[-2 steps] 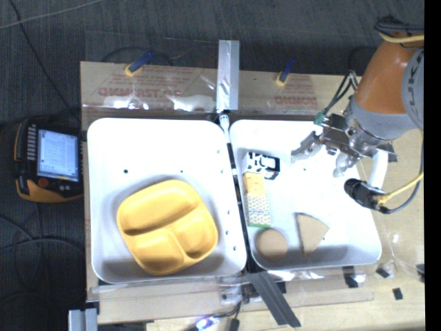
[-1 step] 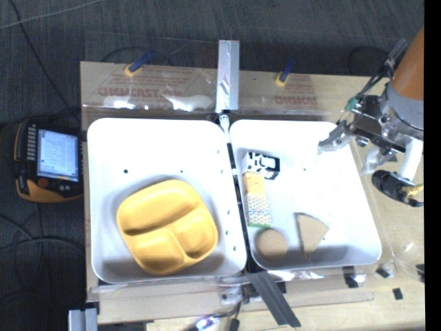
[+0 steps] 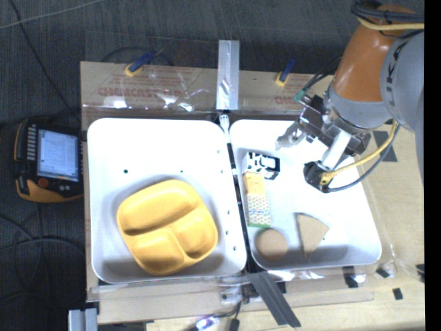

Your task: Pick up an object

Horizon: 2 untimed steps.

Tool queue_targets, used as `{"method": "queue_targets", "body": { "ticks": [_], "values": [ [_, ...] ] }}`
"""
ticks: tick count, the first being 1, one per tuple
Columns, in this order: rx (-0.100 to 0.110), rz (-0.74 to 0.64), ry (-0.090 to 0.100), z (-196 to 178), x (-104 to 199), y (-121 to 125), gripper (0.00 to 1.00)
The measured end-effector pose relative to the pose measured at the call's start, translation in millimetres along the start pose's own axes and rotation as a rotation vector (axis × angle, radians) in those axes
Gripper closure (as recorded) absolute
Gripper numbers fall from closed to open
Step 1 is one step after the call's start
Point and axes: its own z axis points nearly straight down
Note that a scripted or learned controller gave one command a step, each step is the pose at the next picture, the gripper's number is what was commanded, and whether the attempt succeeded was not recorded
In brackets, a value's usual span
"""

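Hovering high in the right bin (image 3: pixel 358 205), jaws (image 3: pixel 293 138) of unreadable state, yellow-green box (image 3: pixel 257 200) below-left, apart.

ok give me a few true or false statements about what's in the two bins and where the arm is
1. The yellow divided tray lies in the left bin. True.
2. The gripper is over the left bin. False: it is above the upper part of the right bin.
3. A round tan disc lies near the front of the right bin. True.
4. The long yellow and green packet lies in the left bin. False: it lies in the right bin, by the wall between the bins.
5. The tan wedge sits on the yellow tray. False: it lies on the floor of the right bin.
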Motion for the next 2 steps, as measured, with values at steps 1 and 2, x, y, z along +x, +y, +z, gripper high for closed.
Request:
{"method": "queue_targets", "body": {
  "ticks": [1,2],
  "values": [
    [-0.004,0.194,0.000,-53,-64,27,0.00],
    [-0.004,0.387,0.000,-143,-106,77,0.00]
  ]
}}
